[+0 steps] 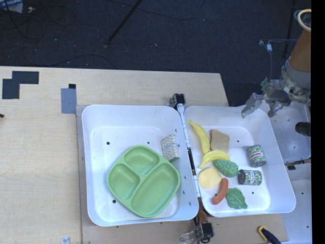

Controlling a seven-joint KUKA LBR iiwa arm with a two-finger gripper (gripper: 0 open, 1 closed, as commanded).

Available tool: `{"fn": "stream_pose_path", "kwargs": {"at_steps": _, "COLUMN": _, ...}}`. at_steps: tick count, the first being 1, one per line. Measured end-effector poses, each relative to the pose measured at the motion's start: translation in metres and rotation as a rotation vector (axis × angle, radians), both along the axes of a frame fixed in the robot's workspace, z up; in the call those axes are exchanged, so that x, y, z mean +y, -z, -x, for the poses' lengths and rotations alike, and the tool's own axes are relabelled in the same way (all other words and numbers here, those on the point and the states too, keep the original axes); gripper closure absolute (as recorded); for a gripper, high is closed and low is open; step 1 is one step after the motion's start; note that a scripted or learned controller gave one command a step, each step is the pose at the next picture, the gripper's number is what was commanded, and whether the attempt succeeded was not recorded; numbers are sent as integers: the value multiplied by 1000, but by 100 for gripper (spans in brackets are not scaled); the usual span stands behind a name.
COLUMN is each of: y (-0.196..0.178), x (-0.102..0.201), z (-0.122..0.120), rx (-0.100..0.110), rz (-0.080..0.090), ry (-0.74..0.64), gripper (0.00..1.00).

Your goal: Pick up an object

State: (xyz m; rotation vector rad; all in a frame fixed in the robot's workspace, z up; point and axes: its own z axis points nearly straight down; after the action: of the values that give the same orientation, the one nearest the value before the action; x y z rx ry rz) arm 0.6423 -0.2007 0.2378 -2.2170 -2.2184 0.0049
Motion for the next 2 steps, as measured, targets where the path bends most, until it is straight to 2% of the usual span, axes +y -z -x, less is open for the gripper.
{"fn": "stream_pose_path", "kwargs": {"at_steps": 1, "y": 136, "x": -11, "z": 1, "rx": -2, "rz": 1, "ry": 0, "gripper": 0}}
{"fn": "stream_pose_path", "kwargs": {"at_steps": 2, "y": 146, "x": 38, "z": -5, "rx": -14, "rz": 3, "ry": -1, "gripper": 0}}
